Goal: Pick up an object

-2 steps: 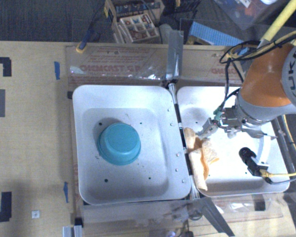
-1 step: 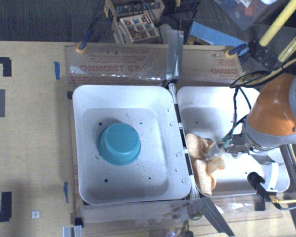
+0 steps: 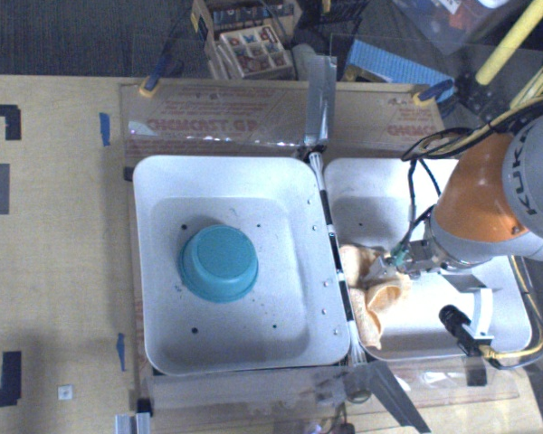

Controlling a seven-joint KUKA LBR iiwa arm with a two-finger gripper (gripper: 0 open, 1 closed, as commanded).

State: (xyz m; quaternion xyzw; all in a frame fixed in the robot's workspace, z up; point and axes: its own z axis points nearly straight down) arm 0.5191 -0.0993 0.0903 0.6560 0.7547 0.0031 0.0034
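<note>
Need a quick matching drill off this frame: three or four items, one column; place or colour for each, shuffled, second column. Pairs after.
Items:
1. teal bowl
2. tan object
3. gripper
4. orange band

Descriptions:
A. on the arm, above the wrist
B. upside down in the left bin
C. low over the right bin, beside the tan object
D. along the right bin's left wall

Pairs: 1-B, 2-D, 3-C, 4-A

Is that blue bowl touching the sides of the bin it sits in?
Apart. The camera view shows the blue bowl upside down on the left bin's floor, with bare white floor all around it.
</note>
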